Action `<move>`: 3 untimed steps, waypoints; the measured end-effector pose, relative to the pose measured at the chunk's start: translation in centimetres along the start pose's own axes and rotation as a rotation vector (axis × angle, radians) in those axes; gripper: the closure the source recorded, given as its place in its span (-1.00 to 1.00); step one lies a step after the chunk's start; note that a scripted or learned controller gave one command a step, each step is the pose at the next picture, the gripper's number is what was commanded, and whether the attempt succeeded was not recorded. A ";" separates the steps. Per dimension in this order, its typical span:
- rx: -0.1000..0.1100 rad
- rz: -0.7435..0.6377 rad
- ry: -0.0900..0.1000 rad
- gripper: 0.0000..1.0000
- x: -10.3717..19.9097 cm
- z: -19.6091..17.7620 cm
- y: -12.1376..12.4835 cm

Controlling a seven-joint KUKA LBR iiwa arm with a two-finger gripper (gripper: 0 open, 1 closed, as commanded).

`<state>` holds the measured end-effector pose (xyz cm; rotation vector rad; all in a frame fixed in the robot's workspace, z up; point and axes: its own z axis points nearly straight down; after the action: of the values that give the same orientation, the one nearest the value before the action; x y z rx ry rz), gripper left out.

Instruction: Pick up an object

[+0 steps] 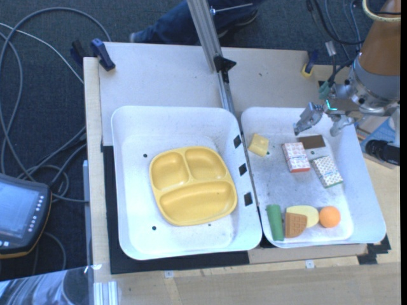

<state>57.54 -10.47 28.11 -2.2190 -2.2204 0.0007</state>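
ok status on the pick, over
Tool open, above right bin's far end, holding nothing. Nearest: brown block, red-patterned box beside it. Nothing blocking the drop.

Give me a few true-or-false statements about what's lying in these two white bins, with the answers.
1. The yellow divided plate lies in the left bin. True.
2. The orange ball sits on the plate. False: it lies in the right bin, near the front edge.
3. The green stick lies in the right bin. True.
4. The gripper hangs over the left bin. False: it is over the right bin's far end.
5. A yellow block lies in the right bin close to the divide. True.
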 end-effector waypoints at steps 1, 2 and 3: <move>0.006 0.002 0.000 -1.00 -0.5 6.2 -0.4; 0.005 0.001 0.000 -1.00 -0.4 10.4 -0.6; 0.007 0.001 0.001 -1.00 -0.6 16.7 -1.0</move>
<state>56.47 -11.03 11.37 -2.2158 -2.2155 0.0075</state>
